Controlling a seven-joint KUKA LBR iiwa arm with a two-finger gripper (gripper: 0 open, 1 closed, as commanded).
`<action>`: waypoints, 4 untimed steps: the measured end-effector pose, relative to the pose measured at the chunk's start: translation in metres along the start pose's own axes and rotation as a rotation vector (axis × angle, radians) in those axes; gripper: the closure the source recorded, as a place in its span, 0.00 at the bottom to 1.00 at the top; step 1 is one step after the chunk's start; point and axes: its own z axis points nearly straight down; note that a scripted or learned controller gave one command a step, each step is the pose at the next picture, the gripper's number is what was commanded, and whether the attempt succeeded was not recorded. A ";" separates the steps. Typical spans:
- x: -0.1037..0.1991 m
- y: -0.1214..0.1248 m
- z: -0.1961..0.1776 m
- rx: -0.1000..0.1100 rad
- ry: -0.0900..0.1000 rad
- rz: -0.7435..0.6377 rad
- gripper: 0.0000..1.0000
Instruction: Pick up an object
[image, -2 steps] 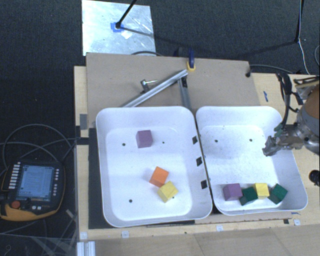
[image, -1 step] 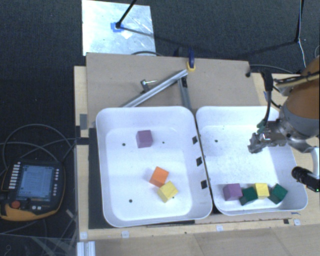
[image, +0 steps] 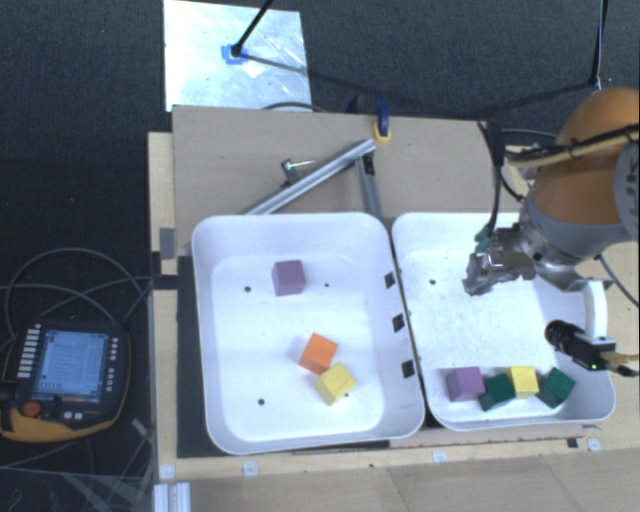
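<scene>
In the right bin (image: 600, 405), a purple cube (image: 464, 382), two dark green blocks (image: 495, 391) and a yellow cube (image: 524, 379) sat clustered at five o'clock, unlabelled. The jaws (image: 480, 277) hovered at twelve o'clock; their state could not be told.

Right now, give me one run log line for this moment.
end effector: over right bin, upper part, nothing seen held | right bin front: purple, green, yellow, green blocks | left bin: purple, orange, yellow blocks
</scene>
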 end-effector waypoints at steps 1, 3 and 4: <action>0.055 0.005 0.007 0.003 0.001 0.000 1.00; 0.153 0.042 0.033 0.002 0.001 0.001 1.00; 0.150 0.042 0.033 0.002 -0.002 0.006 0.00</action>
